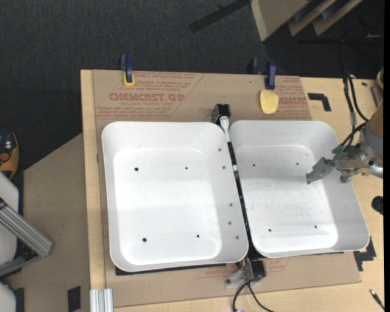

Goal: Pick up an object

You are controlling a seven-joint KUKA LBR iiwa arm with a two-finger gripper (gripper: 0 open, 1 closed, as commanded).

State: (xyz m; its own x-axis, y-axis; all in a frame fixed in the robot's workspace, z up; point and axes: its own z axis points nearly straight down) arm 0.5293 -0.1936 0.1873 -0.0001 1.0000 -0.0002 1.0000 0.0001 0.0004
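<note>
Gripper at right of frame, over right bin; jaw state impossible to tell. Left bin centre-left. Yellow clamp pad upper right, on board.

Dark grey carpet fills the top and left of the frame. A brown board covers the bench, clamped at its top edge. Pale wooden furniture sits at upper right.
</note>
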